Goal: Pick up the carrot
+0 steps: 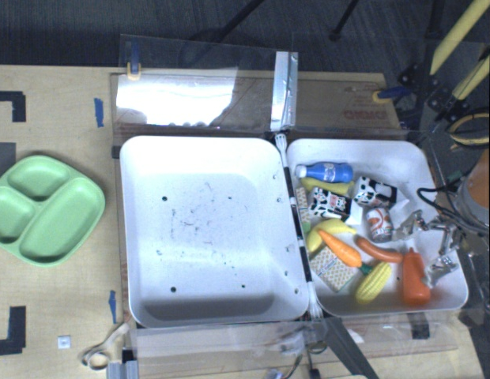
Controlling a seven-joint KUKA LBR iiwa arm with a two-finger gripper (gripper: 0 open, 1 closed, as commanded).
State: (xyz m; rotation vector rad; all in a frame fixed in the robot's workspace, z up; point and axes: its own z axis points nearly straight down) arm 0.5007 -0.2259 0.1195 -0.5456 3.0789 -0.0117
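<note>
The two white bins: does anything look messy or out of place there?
The toys are all heaped in the right bin: the carrot lies slanted across a yellow piece, hemmed in by a hot dog and corn cob. Nothing looks spilled or broken.

The orange tapered carrot [341,248] lies in the right shallow white bin [423,161] with its lower end overlapping the tan waffle-patterned block [333,271], hiding that block's upper corner. The yellow banana-like piece [330,229] is partly covered by the carrot. The black-and-white cow-patterned carton [329,203] has print too small to read, as does the label on the blue-and-white bottle [326,172]. At the right edge, a grey and orange rounded shape [480,189] is cut off by the frame and blurred, so its form cannot be told. The thin metal wire pieces [435,239] near it are too fine to resolve.
</note>
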